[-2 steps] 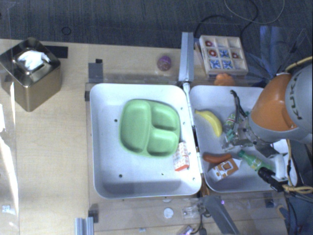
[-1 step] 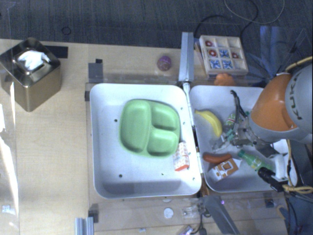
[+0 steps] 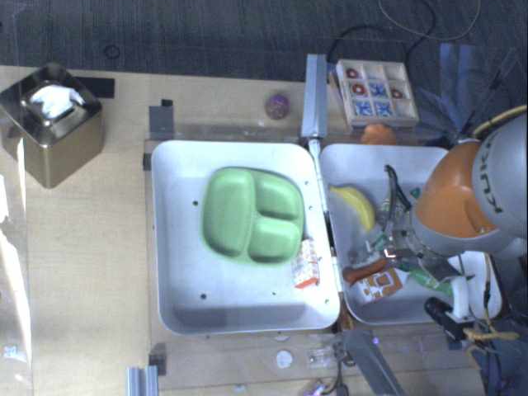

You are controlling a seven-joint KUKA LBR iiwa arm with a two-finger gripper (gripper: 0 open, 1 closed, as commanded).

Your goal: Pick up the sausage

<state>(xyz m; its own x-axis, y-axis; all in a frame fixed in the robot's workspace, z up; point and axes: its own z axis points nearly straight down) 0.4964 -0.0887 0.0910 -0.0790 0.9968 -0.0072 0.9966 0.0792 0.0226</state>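
Note:
The sausage is a short reddish-brown piece lying near the front left of the right bin. It rests beside a brown and white packet. My gripper hangs low just above and to the right of the sausage's right end, under the orange band of the arm. The wrist and cables hide the gripper's tips, and nothing shows lifted off the bin floor.
A banana lies at the right bin's left wall and a green item at its front. The left bin holds a green divided plate and a red-white packet. A tissue box stands far left.

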